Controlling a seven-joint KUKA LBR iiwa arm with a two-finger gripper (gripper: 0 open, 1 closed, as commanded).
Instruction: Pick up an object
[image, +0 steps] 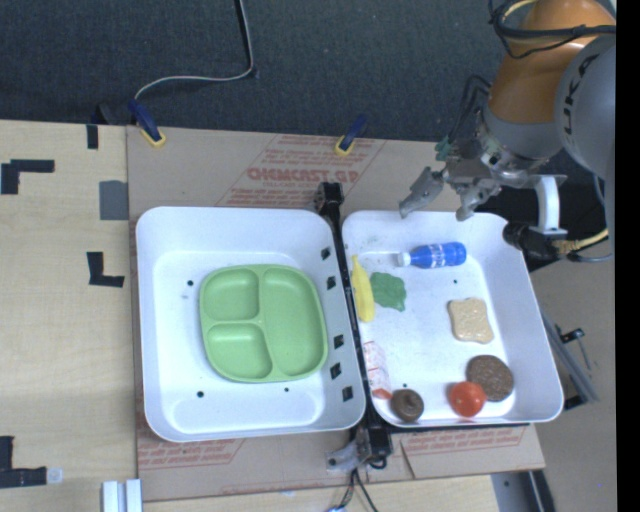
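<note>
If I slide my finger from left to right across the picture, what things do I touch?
Green plate → yellow banana → green leafy toy → blue bottle → slice of bread.

Colours recorded, placed relative to the green divided tray:
- Left bin, holding the tray: white.
- Right bin: white.
- Bottle, right of tray: blue, white cap.
- Banana: yellow.
- Leafy item: green.
- Bread slice: tan.
- Tomato: red.
- Two round pieces, lower right: brown.
- Counter: pale wood, with black marks.
- Arm: grey, orange band.
</note>
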